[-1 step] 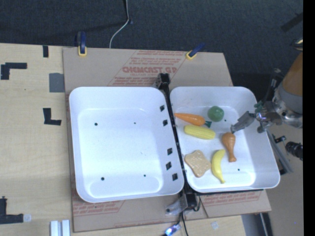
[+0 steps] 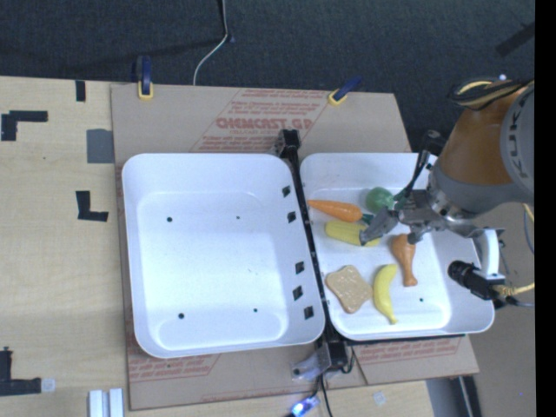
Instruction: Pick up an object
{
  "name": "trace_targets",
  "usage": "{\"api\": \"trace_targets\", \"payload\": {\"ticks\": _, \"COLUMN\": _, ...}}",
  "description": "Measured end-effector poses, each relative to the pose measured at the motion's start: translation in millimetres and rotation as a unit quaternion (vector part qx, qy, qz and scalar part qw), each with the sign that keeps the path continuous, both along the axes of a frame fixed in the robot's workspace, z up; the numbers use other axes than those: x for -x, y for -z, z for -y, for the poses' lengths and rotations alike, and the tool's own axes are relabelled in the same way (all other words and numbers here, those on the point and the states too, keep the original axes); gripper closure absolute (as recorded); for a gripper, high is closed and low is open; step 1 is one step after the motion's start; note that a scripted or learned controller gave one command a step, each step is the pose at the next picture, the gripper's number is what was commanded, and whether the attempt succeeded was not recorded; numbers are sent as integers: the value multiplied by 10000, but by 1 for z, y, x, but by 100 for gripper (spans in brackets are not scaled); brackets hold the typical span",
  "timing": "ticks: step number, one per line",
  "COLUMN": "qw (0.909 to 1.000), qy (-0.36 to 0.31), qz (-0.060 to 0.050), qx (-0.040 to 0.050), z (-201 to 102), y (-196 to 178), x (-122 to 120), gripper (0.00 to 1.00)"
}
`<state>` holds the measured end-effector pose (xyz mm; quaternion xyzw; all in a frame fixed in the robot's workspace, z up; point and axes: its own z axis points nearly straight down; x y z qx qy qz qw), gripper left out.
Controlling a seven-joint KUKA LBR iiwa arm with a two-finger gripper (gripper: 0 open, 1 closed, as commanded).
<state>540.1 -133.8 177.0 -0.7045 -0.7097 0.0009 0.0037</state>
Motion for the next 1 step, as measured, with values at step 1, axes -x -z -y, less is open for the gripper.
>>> {"api": "trace_targets", "payload": {"ticks": 1, "qw": 9999, "qy": 18, "qz": 122, "qx": 58, "z": 37, "y": -189, "x": -94, "gripper": 0}}
